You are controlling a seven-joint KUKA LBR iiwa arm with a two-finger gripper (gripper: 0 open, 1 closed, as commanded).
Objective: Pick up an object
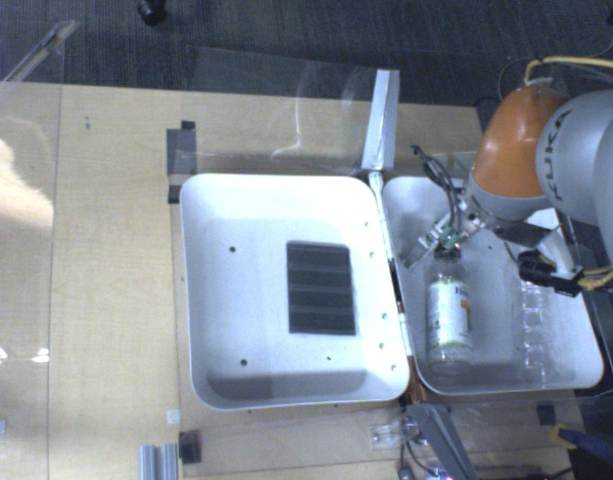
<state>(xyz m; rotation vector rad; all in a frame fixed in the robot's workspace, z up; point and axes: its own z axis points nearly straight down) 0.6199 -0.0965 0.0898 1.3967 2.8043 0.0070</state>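
Your gripper [441, 240] is hanging over the right bin [586, 368], just far of the bottle [449, 316]; I cannot tell its state.

The grey arm [586, 158] reaches in from the right, its orange band [516, 143] turned upward. Its claw [444, 240] points down and left, low at the wrist's end.
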